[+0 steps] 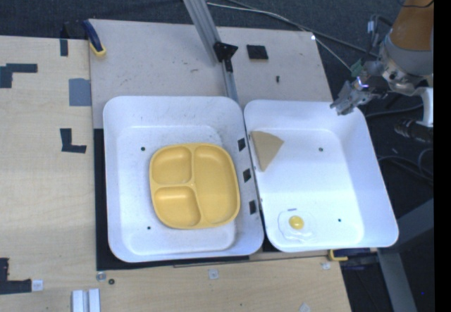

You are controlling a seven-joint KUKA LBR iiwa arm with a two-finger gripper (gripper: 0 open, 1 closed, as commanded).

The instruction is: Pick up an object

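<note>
A yellow divided plate (194, 185) lies in the left bin (127, 134). In the right bin (352, 163) a tan wedge-shaped piece (266, 148) rests by the upper left wall. A small fried egg (295, 223) lies near that bin's front edge. My gripper (346, 102) hangs over the right bin's far right corner, well away from all three objects. Nothing shows in it. The arm's orange band (414, 25) rises above it at the view's right edge.
A metal pole (201, 11) slants down to the gap between the bins. Black clips (246, 175) line the shared wall. The wooden bench (42, 163) extends left, with tape marks on it. Cables (296, 25) run across the dark floor behind.
</note>
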